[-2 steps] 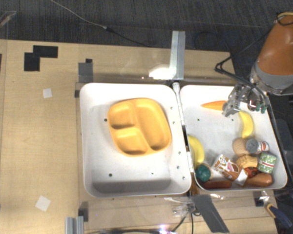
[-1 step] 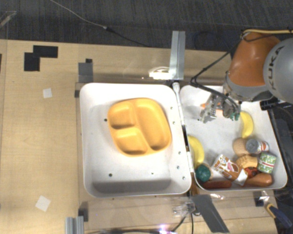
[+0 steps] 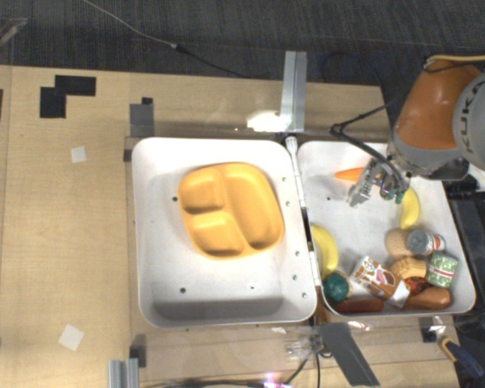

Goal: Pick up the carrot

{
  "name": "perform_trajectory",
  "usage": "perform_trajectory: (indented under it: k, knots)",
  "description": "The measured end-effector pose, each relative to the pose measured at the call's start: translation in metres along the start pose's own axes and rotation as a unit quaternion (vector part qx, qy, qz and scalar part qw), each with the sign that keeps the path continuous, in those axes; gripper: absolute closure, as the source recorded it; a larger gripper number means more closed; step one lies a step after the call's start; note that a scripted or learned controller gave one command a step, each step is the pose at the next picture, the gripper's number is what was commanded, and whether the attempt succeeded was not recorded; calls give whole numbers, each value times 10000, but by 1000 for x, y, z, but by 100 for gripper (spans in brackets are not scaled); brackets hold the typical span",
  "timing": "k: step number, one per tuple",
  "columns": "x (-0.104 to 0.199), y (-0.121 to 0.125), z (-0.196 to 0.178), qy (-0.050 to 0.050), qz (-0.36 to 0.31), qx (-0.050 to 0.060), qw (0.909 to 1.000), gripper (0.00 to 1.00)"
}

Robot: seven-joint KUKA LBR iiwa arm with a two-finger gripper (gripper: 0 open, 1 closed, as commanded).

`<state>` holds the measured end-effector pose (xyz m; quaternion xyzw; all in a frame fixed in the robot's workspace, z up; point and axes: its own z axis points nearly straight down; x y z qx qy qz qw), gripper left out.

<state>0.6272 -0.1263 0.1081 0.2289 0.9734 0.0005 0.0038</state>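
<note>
Gripper hovers just beside the carrot; its grip state is unclear.

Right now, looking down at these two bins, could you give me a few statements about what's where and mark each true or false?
1. The yellow divided plate sits in the left bin. True.
2. The carrot lies on the plate. False: it lies in the right bin, near its far edge.
3. The gripper hangs over the right bin, beside the carrot. True.
4. The banana is in the left bin. False: it is in the right bin.
5. The small tin can rests in the right bin among other food items. True.
</note>
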Motion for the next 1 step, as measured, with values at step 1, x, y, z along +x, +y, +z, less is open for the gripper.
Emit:
perform_trajectory:
  k: [1]
  knots:
    - [2, 12, -84, -21, 1439, -10, 9896, 100]
